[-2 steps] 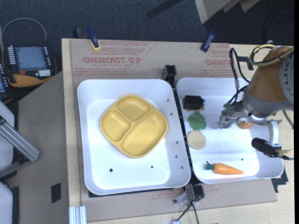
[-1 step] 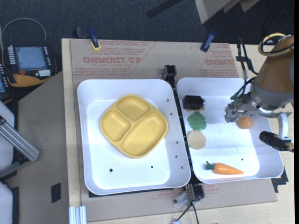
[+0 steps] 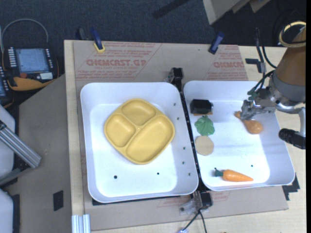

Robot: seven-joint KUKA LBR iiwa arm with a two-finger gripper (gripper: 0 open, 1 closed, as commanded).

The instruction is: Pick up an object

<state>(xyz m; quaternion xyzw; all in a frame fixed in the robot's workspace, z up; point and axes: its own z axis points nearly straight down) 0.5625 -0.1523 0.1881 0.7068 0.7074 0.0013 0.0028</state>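
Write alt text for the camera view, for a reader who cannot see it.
A grey robot arm reaches in from the right, its gripper low over an orange-brown item in the right white bin, which also holds a carrot, a green piece, a tan disc and a black block. The left white bin holds a yellow divided plate.

We find five candidate objects in the right bin (image 3: 272, 176). A black block (image 3: 200, 106) lies near the upper left corner. Just below it sits a green leafy item (image 3: 204, 125), and directly below that a round beige disc (image 3: 204, 146), lying flat. An orange carrot (image 3: 236, 175) with a green tip lies on its side near the front wall. An orange-tan rounded item (image 3: 253, 126) rests near the far right.
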